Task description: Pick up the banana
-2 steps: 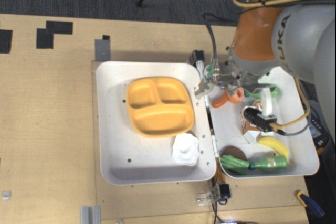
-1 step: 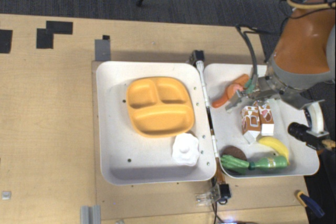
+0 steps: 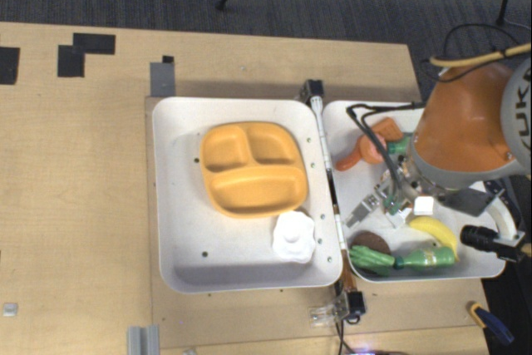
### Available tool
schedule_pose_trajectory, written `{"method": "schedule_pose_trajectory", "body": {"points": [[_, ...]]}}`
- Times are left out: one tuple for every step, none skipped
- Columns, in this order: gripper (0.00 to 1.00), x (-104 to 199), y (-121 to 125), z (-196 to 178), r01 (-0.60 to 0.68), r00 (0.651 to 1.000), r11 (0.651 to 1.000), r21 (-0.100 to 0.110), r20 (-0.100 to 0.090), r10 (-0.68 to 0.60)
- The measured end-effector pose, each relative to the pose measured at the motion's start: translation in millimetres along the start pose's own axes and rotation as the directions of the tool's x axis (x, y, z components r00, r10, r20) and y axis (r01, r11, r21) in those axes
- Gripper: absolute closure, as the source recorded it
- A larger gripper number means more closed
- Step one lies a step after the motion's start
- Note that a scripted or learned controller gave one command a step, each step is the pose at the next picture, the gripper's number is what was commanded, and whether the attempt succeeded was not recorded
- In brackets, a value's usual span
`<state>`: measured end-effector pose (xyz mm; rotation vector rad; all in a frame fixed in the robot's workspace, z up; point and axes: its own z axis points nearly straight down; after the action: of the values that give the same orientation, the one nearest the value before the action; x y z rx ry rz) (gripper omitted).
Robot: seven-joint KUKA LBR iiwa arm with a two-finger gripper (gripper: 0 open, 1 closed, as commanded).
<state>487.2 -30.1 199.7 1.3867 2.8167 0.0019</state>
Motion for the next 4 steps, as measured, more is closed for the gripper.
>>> {"method": "schedule_pose_trajectory", "body": {"points": [[0.0, -43, -27, 15, 0.185, 0.983, 0.983, 0.0, 0.0, -0.185], [0.0, -55, -43, 93, 0.405, 0.914, 0.914, 0.0, -0.001, -0.405], [0.0, -130, -71, 69, 0.586, 0.81, 0.81, 0.0, 0.003, -0.586], [1.0, -131, -69, 58, 0.585, 0.811, 0.811, -0.002, 0.009, -0.585]]}}
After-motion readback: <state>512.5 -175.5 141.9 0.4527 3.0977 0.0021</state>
